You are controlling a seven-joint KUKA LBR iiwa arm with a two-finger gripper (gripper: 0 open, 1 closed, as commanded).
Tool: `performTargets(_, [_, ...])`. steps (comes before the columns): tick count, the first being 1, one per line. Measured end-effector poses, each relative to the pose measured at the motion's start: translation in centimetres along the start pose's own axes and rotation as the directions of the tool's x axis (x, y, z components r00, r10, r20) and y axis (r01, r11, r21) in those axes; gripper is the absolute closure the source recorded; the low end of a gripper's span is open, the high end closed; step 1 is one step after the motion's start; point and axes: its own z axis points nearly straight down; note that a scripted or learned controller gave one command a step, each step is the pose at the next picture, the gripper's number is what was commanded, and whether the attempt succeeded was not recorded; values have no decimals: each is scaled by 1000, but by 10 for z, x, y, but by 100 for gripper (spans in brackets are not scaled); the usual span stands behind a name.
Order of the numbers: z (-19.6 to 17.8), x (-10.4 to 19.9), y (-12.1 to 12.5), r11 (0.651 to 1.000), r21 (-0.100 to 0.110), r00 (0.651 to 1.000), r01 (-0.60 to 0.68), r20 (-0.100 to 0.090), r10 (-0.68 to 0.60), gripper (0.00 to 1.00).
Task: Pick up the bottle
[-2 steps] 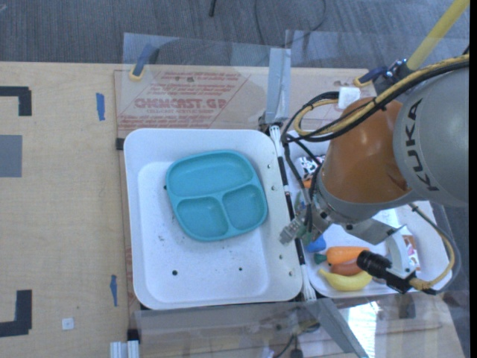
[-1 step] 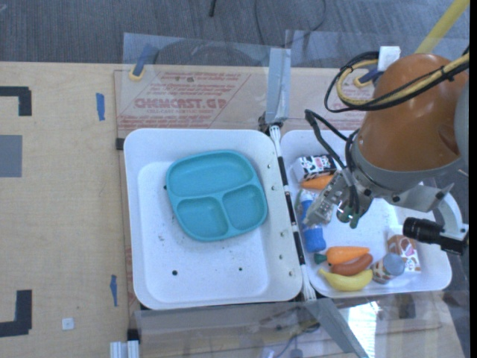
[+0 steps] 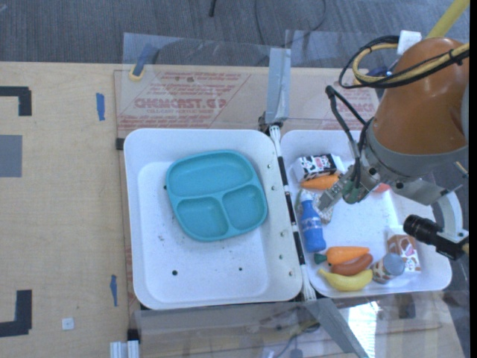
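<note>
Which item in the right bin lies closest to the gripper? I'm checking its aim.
The orange carrot, just left of the gripper; the blue bottle lies farther.

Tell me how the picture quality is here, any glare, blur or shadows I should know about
In the camera view, light is even and soft; the blue bottle in the right bin reads clearly. Glare whitens the clear sheet along the bench's near edge. The hand above the bottle looks slightly blurred, its details hard to make out. The teal divided plate in the left bin is sharp, with faint shadow.
</note>
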Motion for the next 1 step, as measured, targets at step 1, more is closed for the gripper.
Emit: performTargets(1, [1,44,15,948,1,948,318,-3,-318,100])
